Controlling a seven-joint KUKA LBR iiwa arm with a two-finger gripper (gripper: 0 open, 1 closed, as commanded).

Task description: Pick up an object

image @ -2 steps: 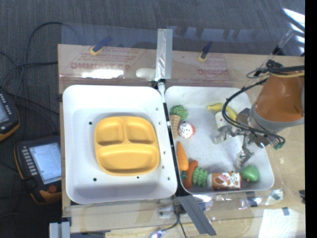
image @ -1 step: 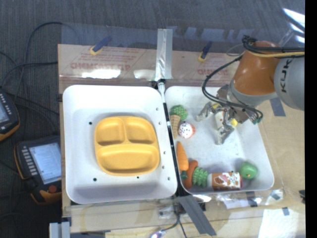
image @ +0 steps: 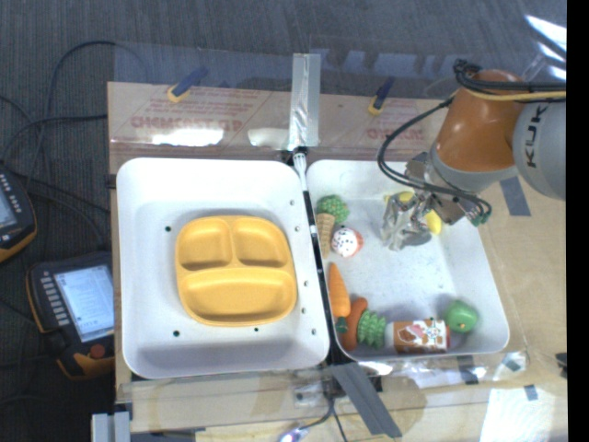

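My gripper (image: pixel 406 226) hangs low over the upper middle of the right bin (image: pixel 479 279), under the orange wrist band. A small yellow object (image: pixel 431 222) shows right against the gripper's right side; whether it is gripped is unclear. To the left of the gripper lie a cone with a green top (image: pixel 327 214) and a white ball with red spots (image: pixel 346 240). An orange carrot (image: pixel 339 288) lies along the bin's left wall. At the front edge sit a green-leafed toy vegetable (image: pixel 365 325), a small bottle (image: pixel 419 335) on its side, and a green apple (image: pixel 462 317).
The left bin (image: pixel 147 201) holds a yellow divided plate (image: pixel 237 267). A metal divider strip (image: pixel 305 109) runs between the bins at the back. Tablets and cables lie off the bench at far left (image: pixel 74 297).
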